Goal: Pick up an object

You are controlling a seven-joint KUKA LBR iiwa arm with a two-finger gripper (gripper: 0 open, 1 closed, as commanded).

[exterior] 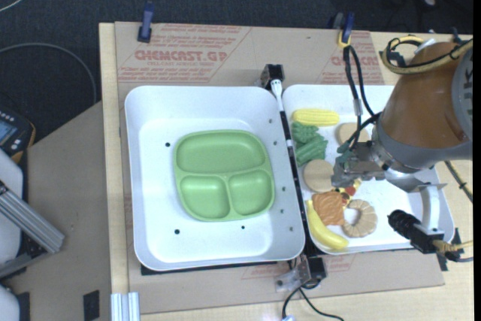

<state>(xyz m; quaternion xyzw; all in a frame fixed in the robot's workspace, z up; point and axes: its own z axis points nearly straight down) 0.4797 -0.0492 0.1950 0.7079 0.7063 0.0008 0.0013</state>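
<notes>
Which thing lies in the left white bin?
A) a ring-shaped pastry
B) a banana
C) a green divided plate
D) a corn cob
C: the green divided plate sits alone in the left bin, while the banana, corn cob and ring-shaped pastry all lie in the right bin.

One fixed camera above, angled down on both bins (150, 162), seemingly from the bench's (225, 49) near side.
</notes>
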